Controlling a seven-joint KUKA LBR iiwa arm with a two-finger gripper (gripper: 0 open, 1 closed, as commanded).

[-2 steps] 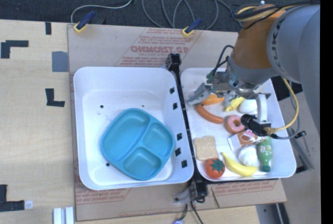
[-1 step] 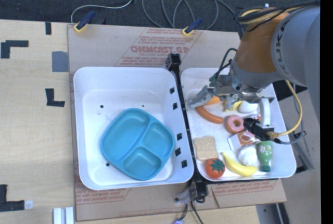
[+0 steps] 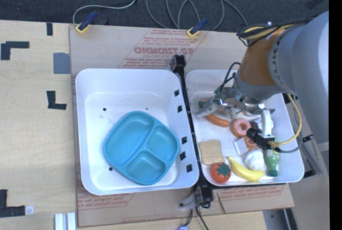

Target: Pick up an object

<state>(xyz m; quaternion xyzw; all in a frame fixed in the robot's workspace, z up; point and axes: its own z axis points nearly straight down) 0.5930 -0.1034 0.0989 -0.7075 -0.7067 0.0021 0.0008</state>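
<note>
The right bin [image 3: 195,80] holds several toy foods. An orange sausage-like piece [image 3: 218,120] lies near its middle, a pink donut [image 3: 240,127] to the right of it. Closer to the front are a slice of bread [image 3: 211,151], a red tomato [image 3: 220,171], a yellow banana [image 3: 245,168], a white lump [image 3: 255,159] and a green bottle [image 3: 272,162]. My gripper [image 3: 212,106] is low inside this bin, at its left-middle, just above the orange piece. I see nothing lifted by it.
A blue divided plate [image 3: 141,146] lies in the left bin [image 3: 85,84]. The black divider [image 3: 184,111] between the bins runs just left of my gripper. The arm's orange band [image 3: 257,63] and grey body cover the right bin's far right side. Cables [image 3: 181,4] lie beyond the bench.
</note>
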